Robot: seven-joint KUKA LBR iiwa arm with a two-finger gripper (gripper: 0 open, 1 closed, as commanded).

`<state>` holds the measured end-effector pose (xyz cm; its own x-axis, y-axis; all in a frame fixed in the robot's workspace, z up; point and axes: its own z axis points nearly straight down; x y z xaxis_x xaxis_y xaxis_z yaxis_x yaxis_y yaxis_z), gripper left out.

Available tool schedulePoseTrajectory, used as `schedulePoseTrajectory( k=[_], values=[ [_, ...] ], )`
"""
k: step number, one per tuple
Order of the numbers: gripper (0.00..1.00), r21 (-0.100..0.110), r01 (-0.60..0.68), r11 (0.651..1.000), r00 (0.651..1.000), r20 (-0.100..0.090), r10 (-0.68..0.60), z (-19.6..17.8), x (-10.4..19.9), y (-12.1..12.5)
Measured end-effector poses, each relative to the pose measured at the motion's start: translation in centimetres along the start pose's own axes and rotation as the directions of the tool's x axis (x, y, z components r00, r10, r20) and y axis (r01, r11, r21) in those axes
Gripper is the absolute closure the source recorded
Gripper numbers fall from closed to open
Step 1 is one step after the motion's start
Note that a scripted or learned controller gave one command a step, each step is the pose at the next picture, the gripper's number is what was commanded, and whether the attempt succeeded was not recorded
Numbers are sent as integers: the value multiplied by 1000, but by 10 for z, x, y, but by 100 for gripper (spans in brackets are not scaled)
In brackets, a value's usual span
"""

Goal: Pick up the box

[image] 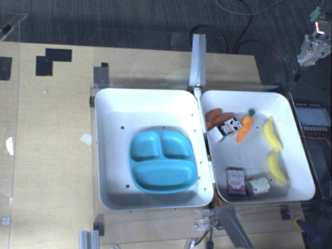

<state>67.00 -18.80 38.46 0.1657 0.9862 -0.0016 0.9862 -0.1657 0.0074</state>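
Box (235,182), a small purple carton, lies flat at the near edge of the right bin (295,139), touching a small can (259,185); gripper (313,50) hangs well apart above the counter (46,154); its grasp state I cannot tell.

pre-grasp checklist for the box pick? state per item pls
1. Box located, near edge of right bin: ok.
2. Box top uncovered: ok.
3. Side clearance: small can lies close against the box's right side: not ok.
4. Gripper far off, top right, beyond the bins: ok to start approach.
5. Finger state: cannot tell.
6. Bananas and carrot apart from the box: ok.
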Motion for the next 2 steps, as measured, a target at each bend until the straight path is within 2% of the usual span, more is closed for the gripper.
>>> schedulePoseTrajectory(
  k=[1,2],
  values=[
    [100,-1,-18,1000,1000,-1,18,-53,55,-9],
    [100,1,127,992,992,-1,-127,-52,88,-15]
  ],
)
